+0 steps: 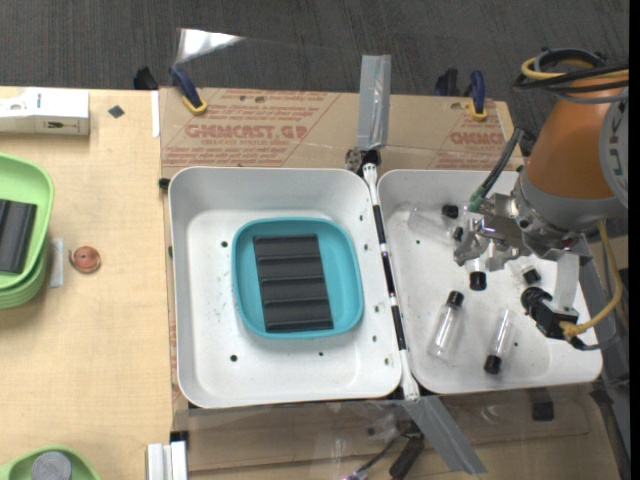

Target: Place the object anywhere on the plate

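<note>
Arm over right bin [570, 363], jaws [479, 268] low near bin's upper middle; can't tell if spread or pinching, wrist hardware blocks the tips. Task things: clear vials with black caps lying loose on the right bin floor. One vial [445, 326] left of centre, cap toward top; second vial [497, 343] just right of it, cap toward bottom; a third clear vial [420, 220] faint at upper left. Small black cap-like piece [478, 281] sits right under the jaws, possibly a vial end. Nothing seen gripped. Target: teal plate [245, 268] in left bin [200, 368], carrying a dark ribbed insert [292, 283].

Step judged: grasp attempt. To do well: centre across the vial's body, not the cap; glass is round and slick, will roll. Lift clear of the divider between bins before crossing to the plate.
</note>
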### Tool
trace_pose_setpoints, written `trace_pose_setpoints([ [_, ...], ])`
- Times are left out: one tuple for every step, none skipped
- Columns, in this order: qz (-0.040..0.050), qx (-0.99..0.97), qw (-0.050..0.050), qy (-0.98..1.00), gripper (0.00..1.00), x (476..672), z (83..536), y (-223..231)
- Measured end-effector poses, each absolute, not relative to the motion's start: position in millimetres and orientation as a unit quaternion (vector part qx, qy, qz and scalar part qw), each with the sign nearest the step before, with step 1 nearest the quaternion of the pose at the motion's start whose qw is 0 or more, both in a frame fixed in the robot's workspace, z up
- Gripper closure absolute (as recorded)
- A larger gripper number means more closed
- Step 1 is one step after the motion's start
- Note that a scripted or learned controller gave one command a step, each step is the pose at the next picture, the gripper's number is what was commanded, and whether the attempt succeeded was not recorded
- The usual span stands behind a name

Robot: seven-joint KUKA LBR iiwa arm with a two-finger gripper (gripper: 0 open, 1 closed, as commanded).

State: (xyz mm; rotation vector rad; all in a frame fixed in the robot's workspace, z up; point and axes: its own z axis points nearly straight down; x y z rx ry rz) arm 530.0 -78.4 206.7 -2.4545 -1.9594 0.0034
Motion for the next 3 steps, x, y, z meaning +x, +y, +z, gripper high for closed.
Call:
trace_pose_setpoints([
  [0.0018, -0.75, 0.001, -0.661, 1.0, 530.5, 190, -43],
  [0.002, -0.695, 0.001, -0.719, 1.0, 516.7, 190, 28],
  [0.0019, -0.695, 0.001, -0.719, 0.0, 516.8, 190, 28],
])
